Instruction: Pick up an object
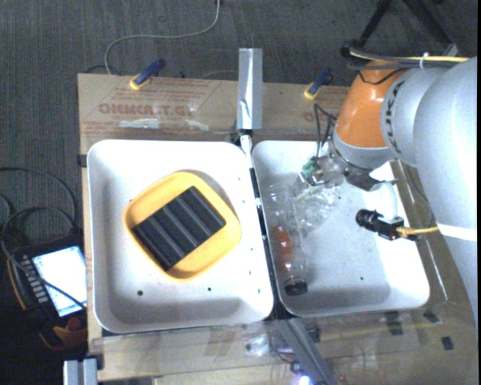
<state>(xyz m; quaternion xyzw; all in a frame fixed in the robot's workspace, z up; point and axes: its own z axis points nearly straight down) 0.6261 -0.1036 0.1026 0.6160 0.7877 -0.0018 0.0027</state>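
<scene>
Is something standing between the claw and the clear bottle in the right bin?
Nothing visible does. The claw is over the right bin, close by the clear bottle at its crumpled end, with no other thing between them. The yellow-and-black block lies apart in the left bin.
</scene>
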